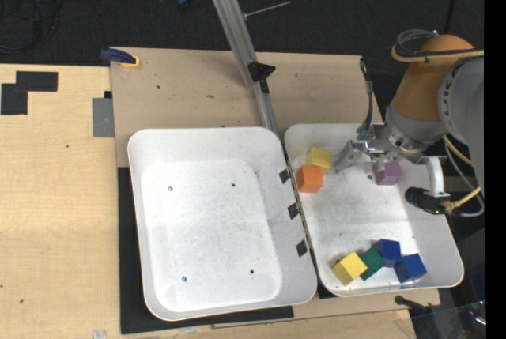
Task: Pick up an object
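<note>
The right bin point(360, 220) holds several small blocks. A yellow cube point(319, 158) and an orange cube point(309, 179) sit near its left wall. At the bin's back, my gripper point(356, 169) hangs low with its fingers spread open and nothing between them. A purple cube point(387, 173) lies just to the right of the gripper, beside its right finger. Near the front edge there is a cluster: a yellow block point(349, 268), a green block point(370, 262) and two blue blocks point(388, 250) point(409, 268).
The left bin point(205, 219) lies beside the right one, with black clips along the shared wall. A slanted aluminium rail point(237, 29) rises behind the bins. The arm's grey and orange body point(431, 92) stands over the right bin's back right corner.
</note>
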Action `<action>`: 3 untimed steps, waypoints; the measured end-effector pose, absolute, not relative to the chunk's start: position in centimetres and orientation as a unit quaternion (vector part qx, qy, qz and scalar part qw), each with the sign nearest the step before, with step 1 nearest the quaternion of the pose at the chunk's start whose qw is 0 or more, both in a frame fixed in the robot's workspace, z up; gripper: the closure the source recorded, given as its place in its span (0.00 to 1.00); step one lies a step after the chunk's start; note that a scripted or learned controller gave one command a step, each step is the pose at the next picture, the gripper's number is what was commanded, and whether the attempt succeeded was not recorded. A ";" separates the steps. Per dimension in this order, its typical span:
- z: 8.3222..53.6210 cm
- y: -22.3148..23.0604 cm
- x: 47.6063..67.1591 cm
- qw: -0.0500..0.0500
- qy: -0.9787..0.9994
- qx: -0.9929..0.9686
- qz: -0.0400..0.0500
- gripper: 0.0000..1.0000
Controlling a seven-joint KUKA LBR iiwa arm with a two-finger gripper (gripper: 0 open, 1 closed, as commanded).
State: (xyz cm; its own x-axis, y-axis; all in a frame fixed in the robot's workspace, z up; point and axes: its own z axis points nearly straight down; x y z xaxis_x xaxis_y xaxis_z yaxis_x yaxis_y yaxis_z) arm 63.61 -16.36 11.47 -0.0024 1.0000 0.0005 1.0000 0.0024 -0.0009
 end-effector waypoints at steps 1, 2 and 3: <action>12.3 -16.4 63.6 0.001 -0.708 -0.707 0.001 1.00; 16.7 -17.0 63.3 -0.001 -0.706 -0.708 0.000 1.00; 22.1 -17.3 62.4 -0.002 -0.706 -0.708 -0.001 1.00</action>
State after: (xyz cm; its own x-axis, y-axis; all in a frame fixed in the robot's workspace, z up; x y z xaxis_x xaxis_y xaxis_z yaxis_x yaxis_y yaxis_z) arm 62.35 -17.26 22.08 0.0037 1.0000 -0.0012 1.0000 -0.0037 0.0037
